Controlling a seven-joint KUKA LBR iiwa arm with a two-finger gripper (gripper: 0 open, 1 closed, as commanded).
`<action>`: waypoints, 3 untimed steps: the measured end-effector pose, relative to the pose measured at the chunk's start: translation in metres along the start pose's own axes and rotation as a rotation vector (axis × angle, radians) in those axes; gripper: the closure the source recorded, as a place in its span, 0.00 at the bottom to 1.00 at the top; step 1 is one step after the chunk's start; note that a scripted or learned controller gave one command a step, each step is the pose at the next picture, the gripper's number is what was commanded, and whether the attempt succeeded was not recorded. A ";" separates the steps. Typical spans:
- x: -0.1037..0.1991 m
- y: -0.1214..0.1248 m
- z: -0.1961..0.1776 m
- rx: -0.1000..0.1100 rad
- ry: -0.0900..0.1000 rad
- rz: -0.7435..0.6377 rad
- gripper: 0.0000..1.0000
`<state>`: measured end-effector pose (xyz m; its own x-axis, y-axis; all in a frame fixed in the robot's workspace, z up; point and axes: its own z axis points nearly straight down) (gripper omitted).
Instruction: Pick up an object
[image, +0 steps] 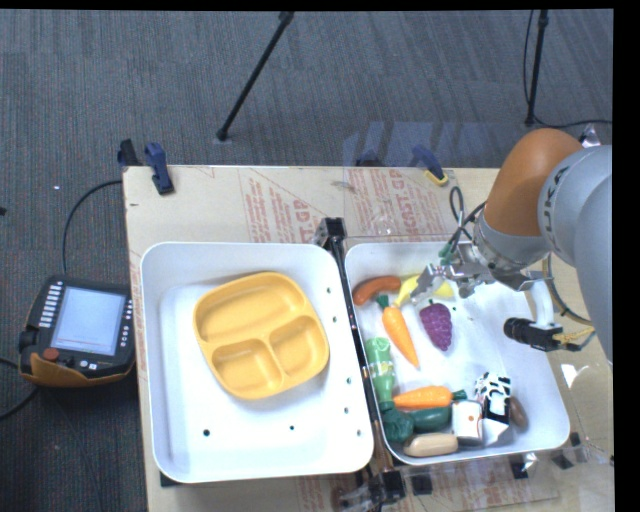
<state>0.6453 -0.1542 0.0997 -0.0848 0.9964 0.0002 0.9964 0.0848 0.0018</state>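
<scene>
Camera view: fixed above, looking down at a slant on the surface (250, 195) and both white bins.
Arm: grey with an orange band (530, 185), reaching in from the right over the right bin's far side.
Tool (437, 281): low over the far part of the right bin (540, 385), above the yellow piece; its small fingers look slightly spread with nothing between them, though the view is too coarse to be sure.
Left bin (165, 400): holds a yellow tray (260, 335) with three compartments, lying at a tilt.
Yellow piece (408, 291): partly under the tool, just beside the sausage.
Sausage (375, 289): brown-red, near the bin's far left corner.
Carrot (400, 333): orange, slanted, in the bin's middle, just left of the grapes.
Grapes (436, 326): purple, just below the tool and apart from it.
Green bottle (379, 362): along the left wall, near the carrot's tip.
Second carrot (423, 398): lying across, toward the near side.
Cow toy (492, 393): black and white, near the right corner.
Near-edge items: a dark green piece (397, 426), a tan roll (432, 445) and a white block (468, 420), crowded together.
Pendant (78, 330): on the floor left of the surface.
</scene>
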 end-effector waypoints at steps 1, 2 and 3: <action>0.067 -0.027 0.013 0.005 0.004 0.083 0.00; 0.081 -0.101 0.014 0.009 0.002 0.291 0.00; 0.084 -0.146 0.012 0.001 -0.001 0.488 0.00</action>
<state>0.4927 -0.0829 0.0873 0.3921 0.9199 0.0000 0.9199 -0.3921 0.0010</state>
